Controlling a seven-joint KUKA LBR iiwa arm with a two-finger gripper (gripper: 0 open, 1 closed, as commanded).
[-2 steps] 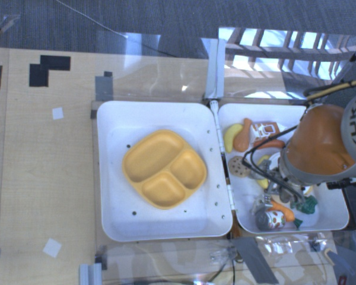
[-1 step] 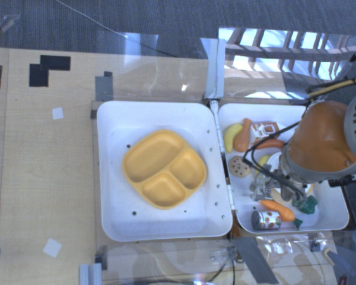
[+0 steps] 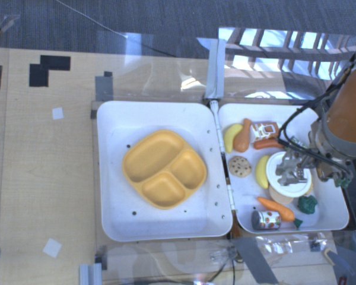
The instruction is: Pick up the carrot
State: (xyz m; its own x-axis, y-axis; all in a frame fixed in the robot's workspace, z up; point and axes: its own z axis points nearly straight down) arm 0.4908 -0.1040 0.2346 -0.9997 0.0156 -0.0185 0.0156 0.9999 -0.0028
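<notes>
Start at the left: the left bin carries a yellow divided plate, which plays no part in this pick. Cross the divider into the right bin and things get crowded. You have a drumstick leaning on a yellow fruit, a chocolate-chip cookie below them, a small carton with a reddish sausage under it, and a banana beside a white round dish.

Your target, the carrot, lies near the front wall of that bin, slanted, its thick end toward the banana and its tip toward the green piece of broccoli. A small can sits just beside it on the front side, and the dish rim is just behind it.

The tool hangs over the dish, not over the carrot; whether it is spread or pressed together you cannot tell from this angle.

The risks: if you descend from here you strike the dish. Even once shifted forward, the can and dish rim leave little room, so a finger may land on a neighbour or nudge the carrot sideways. Align across the slant, or it may roll out.
</notes>
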